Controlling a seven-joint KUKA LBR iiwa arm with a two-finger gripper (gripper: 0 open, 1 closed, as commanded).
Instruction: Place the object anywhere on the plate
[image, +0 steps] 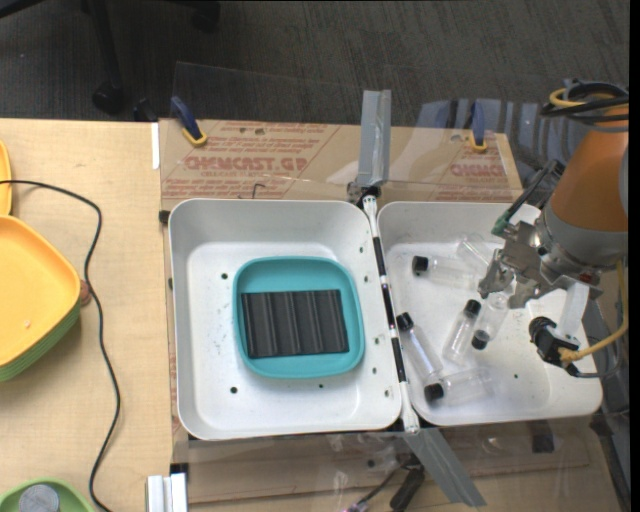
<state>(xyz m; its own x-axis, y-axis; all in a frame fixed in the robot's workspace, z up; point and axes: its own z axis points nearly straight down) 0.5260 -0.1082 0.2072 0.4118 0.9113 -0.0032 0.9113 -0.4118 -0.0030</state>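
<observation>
Several clear vials with black caps (462, 330) lie scattered in the right bin (560, 400), most toward its centre and six o'clock edge. The gripper (497, 283) hangs over them at the bin's three o'clock side; I cannot tell how it is set or whether it holds anything. The teal plate (296, 274) sits in the left bin (200, 330), at nine o'clock from the vials.

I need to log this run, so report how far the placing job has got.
Done: nothing yet; the teal square plate with a dark ribbed centre in the left white bin carries no vial. In hand: the two-finger gripper is low in the right white bin among the clear plastic vials with black caps; whether it grips one is unclear. Left: lifting a vial, carrying it over, setting it down.
</observation>
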